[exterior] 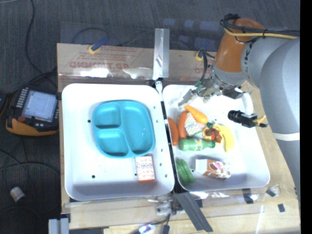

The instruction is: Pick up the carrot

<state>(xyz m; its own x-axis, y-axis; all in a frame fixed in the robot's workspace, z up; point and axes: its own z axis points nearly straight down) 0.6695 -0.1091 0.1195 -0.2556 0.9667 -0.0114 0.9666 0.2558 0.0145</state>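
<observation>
The two-finger metal gripper hangs over the far edge of the right white bin; whether its jaws are open or shut I cannot tell, and nothing shows between them. The orange tapered carrot lies just beside it toward the bin's middle, touching a green plastic bottle pile near a yellow banana

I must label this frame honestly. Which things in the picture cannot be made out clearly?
- Gripper: small and blurred in the camera view; the state of its fingers is unreadable.
- Carrot: its lower end is hidden under the pile of toy food.
- Small carton in the left bin: print too small to read.
- Arm: cut off by the right edge.
</observation>
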